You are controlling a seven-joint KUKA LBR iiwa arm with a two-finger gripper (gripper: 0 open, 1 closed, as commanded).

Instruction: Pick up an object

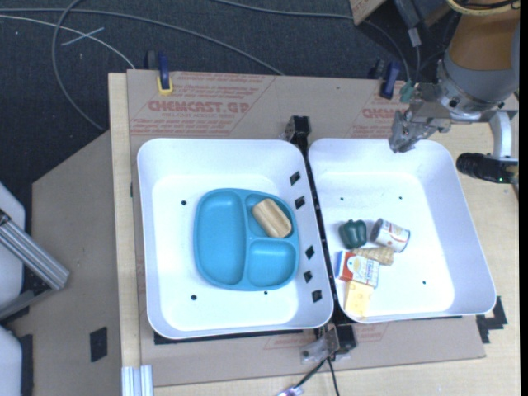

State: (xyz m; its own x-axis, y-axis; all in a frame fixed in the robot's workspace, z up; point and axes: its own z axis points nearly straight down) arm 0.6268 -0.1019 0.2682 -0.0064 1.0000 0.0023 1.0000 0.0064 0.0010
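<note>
Camera view: gripper (pixel 402 143) hanging at upper right of frame, over the right bin's (pixel 462 221) far rim.
Jaw gap impossible to judge; nothing visibly held. Cluster at lower centre-right: small can (pixel 390 235), probably stiff, light, slippery, best pinched across its round sides; green pepper (pixel 353 233) just beside, flat packets (pixel 360 272) below.

Bright, even light falls from overhead, and the two white bins (pixel 388 180) glare close to washed-out. Shadows are soft and short, tucked beneath the bin rims. Focus is fair but slightly soft and grainy throughout; the dark floor (pixel 66 73) at far left stays dim.
</note>
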